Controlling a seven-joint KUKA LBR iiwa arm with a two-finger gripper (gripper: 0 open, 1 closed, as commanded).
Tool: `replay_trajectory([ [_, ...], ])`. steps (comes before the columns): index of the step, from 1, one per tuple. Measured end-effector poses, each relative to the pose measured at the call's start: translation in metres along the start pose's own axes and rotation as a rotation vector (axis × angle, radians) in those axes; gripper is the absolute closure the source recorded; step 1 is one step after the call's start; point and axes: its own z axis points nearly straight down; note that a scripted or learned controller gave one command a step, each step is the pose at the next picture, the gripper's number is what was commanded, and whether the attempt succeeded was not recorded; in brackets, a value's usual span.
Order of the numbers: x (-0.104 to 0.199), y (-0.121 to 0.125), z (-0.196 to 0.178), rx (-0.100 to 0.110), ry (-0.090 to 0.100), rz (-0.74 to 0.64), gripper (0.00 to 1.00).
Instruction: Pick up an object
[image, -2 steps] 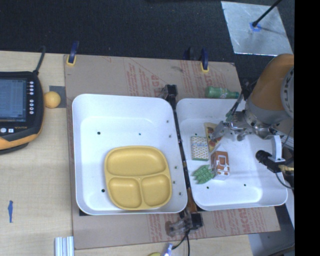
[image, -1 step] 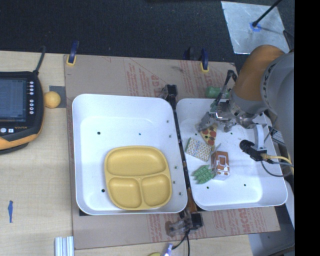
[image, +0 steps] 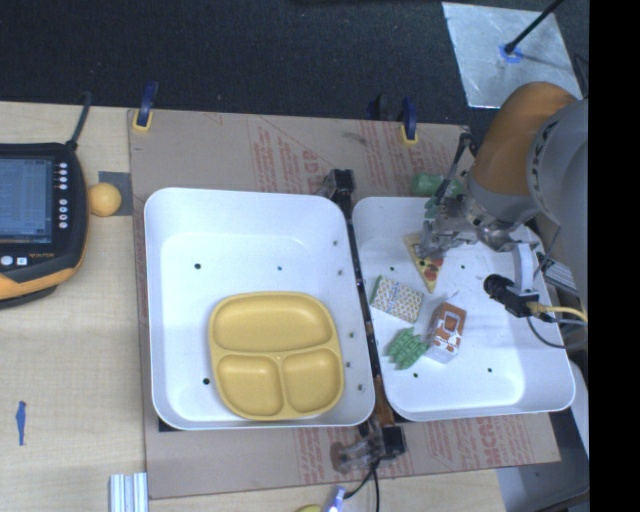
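Note:
My gripper reaches into the right bin near its far edge, right over a yellow pizza-slice toy. Nearer the front of the same bin lie a patterned square pad, a brown-and-white packet and a green toy. The arm's wrist hides the fingertips, so I cannot see whether anything sits between them.
The left bin holds a yellow divided plate. A green object sits just beyond the right bin's far rim. A control pendant and an orange ball rest on the bench at the left. Black cable trails off the arm.

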Motion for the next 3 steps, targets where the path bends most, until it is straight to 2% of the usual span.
replay_trajectory([
  [1, 0.000, 0.000, 0.000, 0.000, 0.000, 0.000, 0.00],
  [2, -0.016, 0.016, 0.014, 0.003, 0.003, 0.005, 0.00],
  [3, -0.020, -0.061, 0.014, 0.006, 0.002, 0.003, 0.00],
])
